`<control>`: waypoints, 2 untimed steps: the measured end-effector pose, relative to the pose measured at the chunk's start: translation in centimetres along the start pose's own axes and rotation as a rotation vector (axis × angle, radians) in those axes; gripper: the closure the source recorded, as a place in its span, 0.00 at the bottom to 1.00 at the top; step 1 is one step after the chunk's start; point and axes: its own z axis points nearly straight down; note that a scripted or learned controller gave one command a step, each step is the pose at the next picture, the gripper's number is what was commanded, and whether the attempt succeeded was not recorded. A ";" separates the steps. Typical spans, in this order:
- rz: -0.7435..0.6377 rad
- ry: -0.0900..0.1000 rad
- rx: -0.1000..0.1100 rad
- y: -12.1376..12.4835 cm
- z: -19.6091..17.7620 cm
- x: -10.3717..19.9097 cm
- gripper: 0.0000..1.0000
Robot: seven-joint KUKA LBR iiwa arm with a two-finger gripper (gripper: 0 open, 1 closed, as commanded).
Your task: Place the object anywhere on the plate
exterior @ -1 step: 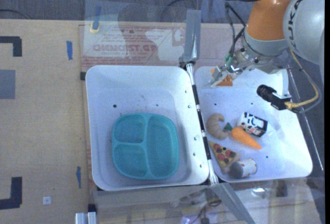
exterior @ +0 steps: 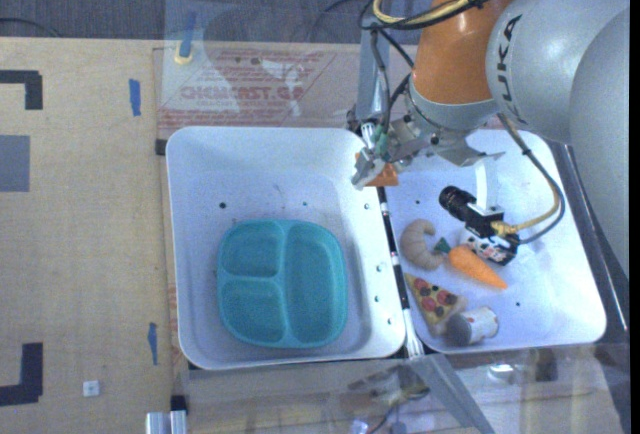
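A teal plate (exterior: 283, 282) with three compartments lies in the left bin (exterior: 200, 172), toward its front. My gripper (exterior: 372, 169) hangs over the divide between the two bins, above the left bin's back right corner. A small orange object (exterior: 388, 178) shows between its fingertips, and the fingers look shut on it. The gripper is up and to the right of the plate, well apart from it.
The right bin (exterior: 565, 292) holds a beige curved piece (exterior: 420, 244), an orange carrot (exterior: 478, 268), a pizza slice (exterior: 435, 300) and a grey-white cylinder (exterior: 470, 325). The arm covers that bin's back part. A clear sheet lies behind the left bin.
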 end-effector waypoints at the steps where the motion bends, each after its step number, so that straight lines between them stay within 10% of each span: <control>1: -0.054 0.000 0.000 -3.0 -3.0 7.7 1.00; 2: -0.128 0.000 0.001 -5.5 -1.3 13.3 1.00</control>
